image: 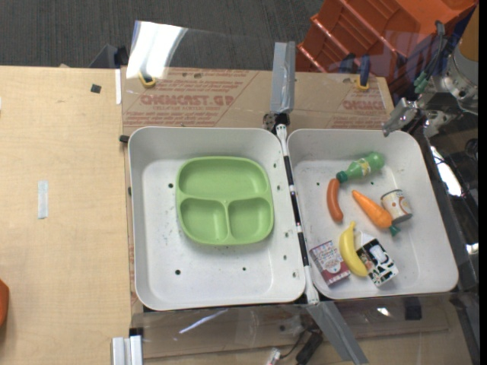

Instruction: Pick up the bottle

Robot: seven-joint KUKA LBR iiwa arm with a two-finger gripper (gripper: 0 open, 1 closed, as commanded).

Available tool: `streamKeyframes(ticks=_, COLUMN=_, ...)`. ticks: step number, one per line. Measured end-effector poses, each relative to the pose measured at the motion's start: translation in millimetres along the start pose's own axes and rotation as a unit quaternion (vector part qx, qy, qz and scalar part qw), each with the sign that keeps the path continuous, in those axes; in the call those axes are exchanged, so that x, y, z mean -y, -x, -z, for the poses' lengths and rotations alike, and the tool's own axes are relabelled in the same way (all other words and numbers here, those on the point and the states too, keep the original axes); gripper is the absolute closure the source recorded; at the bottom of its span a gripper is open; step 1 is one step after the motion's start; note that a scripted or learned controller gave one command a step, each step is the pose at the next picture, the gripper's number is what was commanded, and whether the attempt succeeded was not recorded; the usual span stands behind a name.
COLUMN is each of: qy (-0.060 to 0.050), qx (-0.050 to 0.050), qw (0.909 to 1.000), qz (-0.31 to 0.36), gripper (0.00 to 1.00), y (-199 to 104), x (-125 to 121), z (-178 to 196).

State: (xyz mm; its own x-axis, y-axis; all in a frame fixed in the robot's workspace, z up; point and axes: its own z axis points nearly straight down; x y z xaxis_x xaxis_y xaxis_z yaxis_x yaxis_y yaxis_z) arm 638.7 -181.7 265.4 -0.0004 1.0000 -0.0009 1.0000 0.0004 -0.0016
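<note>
1. Bottle (361, 167): we see the green toy bottle lying on its side in the upper part of the right bin (434, 204), right of the frame's centre, tilted with its cap end toward the upper right. It touches nothing we can make out, so we judge its upper side is free for a grasp from above.
2. Just below it lie a red sausage (333, 199) and an orange carrot (372, 209), both apart from the bottle; a small can (396, 205) sits by the carrot's right end.
3. Lower in the same bin we find a banana (348, 250), a pink carton (329, 261) on its left and a black-and-white box (378, 261) on its right, crowded close together.
4. The left bin (144, 226) holds a green divided plate (225, 200), well apart from the bottle.
5. The gripper (401, 117) hangs at the upper right of the frame, just outside the right bin's upper right corner. We cannot tell how the claw stands; nothing shows in it.
6. We judge the pick as not yet begun: the arm must come down-left over the bottle.
</note>
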Motion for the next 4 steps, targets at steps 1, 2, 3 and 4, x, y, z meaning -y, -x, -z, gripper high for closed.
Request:
streamKeyframes(ticks=1, qy=0.001, qx=0.0, qw=0.9985, qz=0.055, gripper=0.0, y=-13.8, x=56.2, z=-173.6)
streamKeyframes(ticks=2, qy=-0.007, qx=-0.002, qw=0.9999, qz=0.012, gripper=0.0, y=10.8, x=-17.1, z=-171.9)
streamKeyframes(ticks=3, qy=-0.009, qx=0.0, qw=0.9999, qz=0.014, gripper=1.0, y=11.2, x=-16.4, z=-163.9)
streamKeyframes(ticks=4, qy=0.0, qx=0.001, qw=0.9995, qz=-0.032, gripper=1.0, y=-11.5, x=-10.3, z=-32.5)
